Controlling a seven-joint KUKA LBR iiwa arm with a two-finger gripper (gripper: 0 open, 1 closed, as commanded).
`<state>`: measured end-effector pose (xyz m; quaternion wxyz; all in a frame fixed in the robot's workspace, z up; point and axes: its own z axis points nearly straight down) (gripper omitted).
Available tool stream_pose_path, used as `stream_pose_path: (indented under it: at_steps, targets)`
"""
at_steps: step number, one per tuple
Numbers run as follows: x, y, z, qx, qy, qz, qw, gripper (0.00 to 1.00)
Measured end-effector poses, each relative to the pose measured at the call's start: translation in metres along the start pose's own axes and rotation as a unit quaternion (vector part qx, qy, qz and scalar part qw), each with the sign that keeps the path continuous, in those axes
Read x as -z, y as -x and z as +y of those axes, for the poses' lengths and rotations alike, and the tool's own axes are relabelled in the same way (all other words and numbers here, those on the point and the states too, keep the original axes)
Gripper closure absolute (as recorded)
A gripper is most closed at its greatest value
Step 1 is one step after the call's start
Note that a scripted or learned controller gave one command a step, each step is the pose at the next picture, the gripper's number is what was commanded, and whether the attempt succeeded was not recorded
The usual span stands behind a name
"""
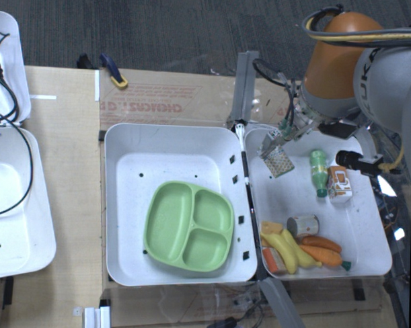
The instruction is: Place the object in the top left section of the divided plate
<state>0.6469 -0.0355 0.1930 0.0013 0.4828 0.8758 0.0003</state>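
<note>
Nearest the camera, at 6 o'clock in the right white plastic bin (363,263), lies a cluster: 2 yellow bananas (283,247) with long axes running from 10 to 4 o'clock, 2 orange carrots (321,251) lying roughly 9 to 3 o'clock, and a short grey metal can (302,225) on its side just behind them.

In the left white plastic bin (124,191) sits the pale green divided plate (188,225), 3 sections in all, 1 large at 9 o'clock and 2 smaller at 3 o'clock; it is tilted slightly clockwise.

Farther back in the right bin, a green plastic bottle (318,172) lies with its long axis near 12 to 6 o'clock, just beside a small orange and white carton (339,183) at its 3 o'clock.

At 11 o'clock of that bin hangs the two-finger gripper (282,139), below the grey arm with its orange band (337,50). A small grey speckled flat piece (278,161) sits at its tip, long axis tilted from 11 to 5 o'clock; whether the fingers pinch it, I cannot tell. The bin's divider wall stands between it and the plate.
</note>
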Motion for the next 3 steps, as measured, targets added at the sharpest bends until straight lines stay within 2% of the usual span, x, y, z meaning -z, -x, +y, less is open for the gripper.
stream_pose_path:
  at_steps: [1,2,3]
  targets:
    - [-0.002,-0.086,-0.015,0.022,-0.002,0.001,0.9998,1.00]
    - [0.007,-0.176,-0.037,0.078,-0.002,0.001,0.9969,1.00]
    - [0.007,-0.176,-0.037,0.077,-0.002,0.001,0.9970,0.00]
